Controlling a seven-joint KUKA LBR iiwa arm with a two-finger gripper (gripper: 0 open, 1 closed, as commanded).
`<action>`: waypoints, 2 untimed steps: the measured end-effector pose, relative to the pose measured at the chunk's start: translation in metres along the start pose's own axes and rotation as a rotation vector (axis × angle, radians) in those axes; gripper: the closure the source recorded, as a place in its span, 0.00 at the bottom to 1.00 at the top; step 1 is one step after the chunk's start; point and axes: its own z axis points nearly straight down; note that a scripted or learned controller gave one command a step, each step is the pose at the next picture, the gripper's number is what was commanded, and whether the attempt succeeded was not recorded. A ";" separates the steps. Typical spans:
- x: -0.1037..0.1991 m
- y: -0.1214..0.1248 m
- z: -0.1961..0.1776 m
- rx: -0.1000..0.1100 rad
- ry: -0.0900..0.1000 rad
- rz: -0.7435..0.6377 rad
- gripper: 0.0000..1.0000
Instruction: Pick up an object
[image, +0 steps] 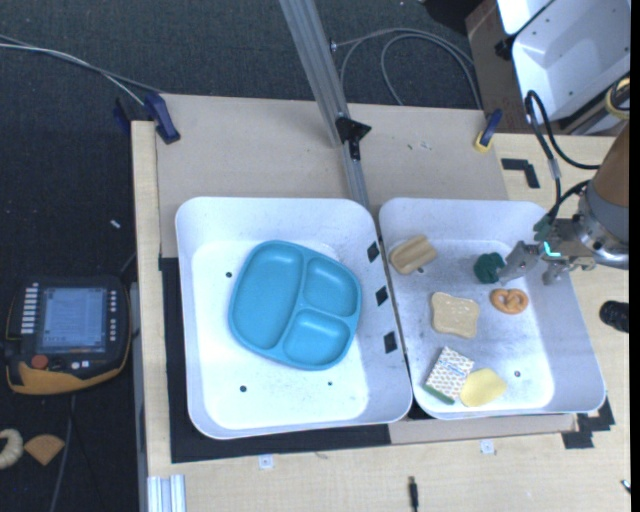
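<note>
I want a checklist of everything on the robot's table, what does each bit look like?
Surface: wooden bench bearing left bin and right bin.
Job's things: in the right bin, bread roll, green toy, pretzel, toast slice, checkered packet, yellow piece.
Clutter: blue divided plate in the left bin.
Grippers: gripper low over the right bin's upper right, beside the green toy.
Cables: black cable top right; grey cable behind bench.
Surroundings: handheld screen on dark floor, left.

Pale wooden bench (250, 140) on dark carpet (60, 180), cables (400, 45) trailing.
</note>
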 end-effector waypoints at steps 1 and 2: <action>0.000 0.001 -0.002 -0.004 -0.001 -0.001 0.00; -0.003 0.002 0.060 -0.001 0.000 0.000 0.00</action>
